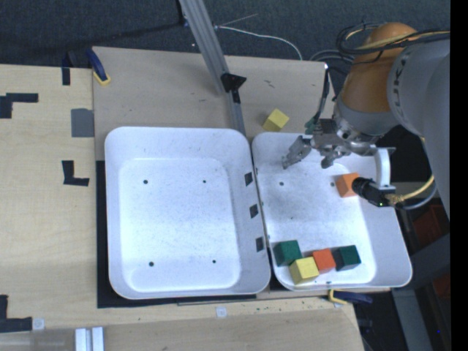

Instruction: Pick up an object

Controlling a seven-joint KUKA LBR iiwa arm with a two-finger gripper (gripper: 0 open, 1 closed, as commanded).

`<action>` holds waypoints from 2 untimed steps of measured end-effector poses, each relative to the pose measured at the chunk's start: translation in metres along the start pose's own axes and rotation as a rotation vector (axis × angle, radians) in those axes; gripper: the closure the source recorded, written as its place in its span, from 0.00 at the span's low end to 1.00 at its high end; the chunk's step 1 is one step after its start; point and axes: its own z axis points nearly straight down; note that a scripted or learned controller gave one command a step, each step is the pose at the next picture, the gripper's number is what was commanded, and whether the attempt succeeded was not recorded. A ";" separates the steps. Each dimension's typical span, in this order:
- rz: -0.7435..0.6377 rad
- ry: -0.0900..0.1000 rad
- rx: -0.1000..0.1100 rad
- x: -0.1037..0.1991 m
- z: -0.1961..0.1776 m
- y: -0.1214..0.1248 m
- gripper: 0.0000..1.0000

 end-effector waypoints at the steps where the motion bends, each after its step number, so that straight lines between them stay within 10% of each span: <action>1: 0.001 -0.001 0.002 0.010 0.000 -0.024 0.00; 2: 0.001 -0.001 -0.006 0.007 -0.046 -0.004 0.00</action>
